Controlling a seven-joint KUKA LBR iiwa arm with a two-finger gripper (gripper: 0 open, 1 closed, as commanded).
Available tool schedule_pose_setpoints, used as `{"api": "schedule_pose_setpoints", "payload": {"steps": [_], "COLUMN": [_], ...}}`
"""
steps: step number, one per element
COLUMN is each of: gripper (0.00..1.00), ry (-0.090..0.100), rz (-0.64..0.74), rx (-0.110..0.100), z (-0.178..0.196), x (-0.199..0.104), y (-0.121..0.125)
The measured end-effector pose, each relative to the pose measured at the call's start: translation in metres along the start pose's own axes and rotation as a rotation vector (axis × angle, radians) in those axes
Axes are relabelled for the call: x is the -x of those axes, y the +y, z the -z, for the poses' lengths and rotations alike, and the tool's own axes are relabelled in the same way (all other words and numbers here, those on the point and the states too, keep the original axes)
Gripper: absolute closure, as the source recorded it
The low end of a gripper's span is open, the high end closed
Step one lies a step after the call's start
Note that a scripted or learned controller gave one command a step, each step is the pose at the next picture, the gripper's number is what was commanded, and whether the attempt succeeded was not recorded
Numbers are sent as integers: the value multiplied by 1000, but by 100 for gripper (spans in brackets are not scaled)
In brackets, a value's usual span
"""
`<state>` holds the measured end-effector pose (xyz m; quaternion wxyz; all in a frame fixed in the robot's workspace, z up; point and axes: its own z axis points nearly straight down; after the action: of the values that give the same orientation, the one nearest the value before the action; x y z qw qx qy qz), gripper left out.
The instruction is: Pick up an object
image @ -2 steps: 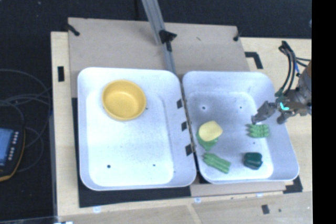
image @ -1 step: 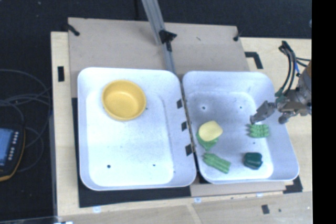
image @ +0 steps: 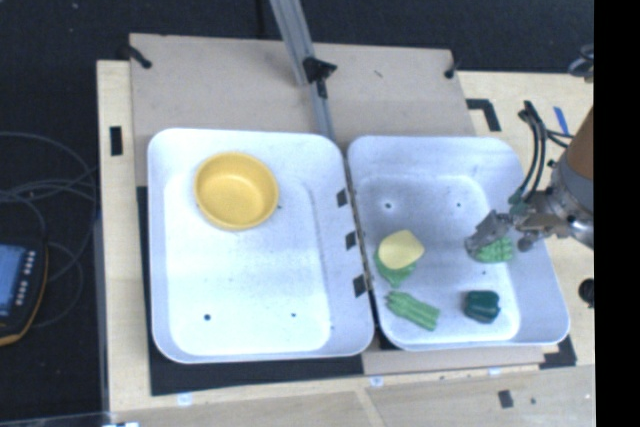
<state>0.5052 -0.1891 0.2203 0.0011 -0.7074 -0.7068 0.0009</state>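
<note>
My gripper (image: pixel 490 240) reaches into the right bin (image: pixel 440 165) from the right, low near its right wall. A small light green object (image: pixel 496 253) sits right at the gripper's tip, partly hidden by it, and I cannot tell if it is held. A yellow-green rounded object (image: pixel 400 252) lies left of the gripper near the bin's middle. In front of that lies a green ridged object (image: pixel 414 310). A dark green pepper-like object (image: pixel 481 306) rests near the bin's front right corner, just in front of the gripper.
The left bin (image: pixel 250 305) holds a yellow bowl (image: pixel 236 190) at its back left. A grey metal pole (image: pixel 285 5) slants in from the top to the gap between the bins. Black cables (image: pixel 535 140) hang by the arm's wrist.
</note>
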Motion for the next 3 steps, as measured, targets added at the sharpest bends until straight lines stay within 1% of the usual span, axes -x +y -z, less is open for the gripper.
{"api": "schedule_pose_setpoints", "payload": {"steps": [1, 2, 3], "gripper": [0, 0, 100], "ry": [1, 0, 0], "rz": [1, 0, -1], "rx": [-1, 0, 5], "z": [-50, -91, -79], "x": [-10, -10, -10], "y": [-2, -2, 0]}}
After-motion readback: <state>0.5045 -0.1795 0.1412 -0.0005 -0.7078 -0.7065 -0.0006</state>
